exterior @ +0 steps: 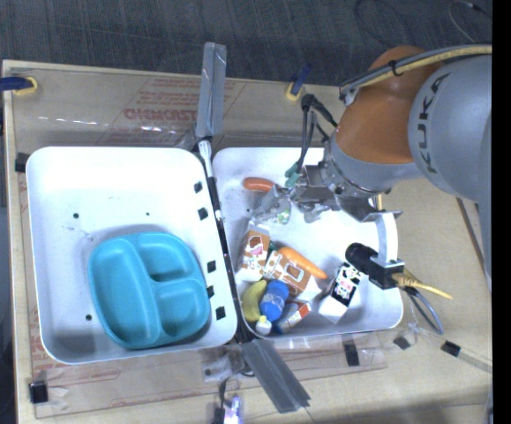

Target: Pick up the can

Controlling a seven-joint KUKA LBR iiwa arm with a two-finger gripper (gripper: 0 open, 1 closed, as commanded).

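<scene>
Gripper [281,203] hangs over the back of the right bin [237,162]. Can't tell its state from this angle. Best guess for the can [274,300]: the blue piece in the front pile, wedged between a banana [252,300] and an orange carton [292,268]. Drop straight down and straddle it across the free sides. The front wall is close. Open floor lies behind the pile, and the left bin has only a blue tray [152,287].

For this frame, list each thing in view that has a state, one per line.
gripper: low over the right bin's upper part, beside the hot dog
hot dog: lying flat near the bin's top
blue tray: right side up in the left bin
banana: lying in the pile
carrot: lying slantwise on the pile
</scene>
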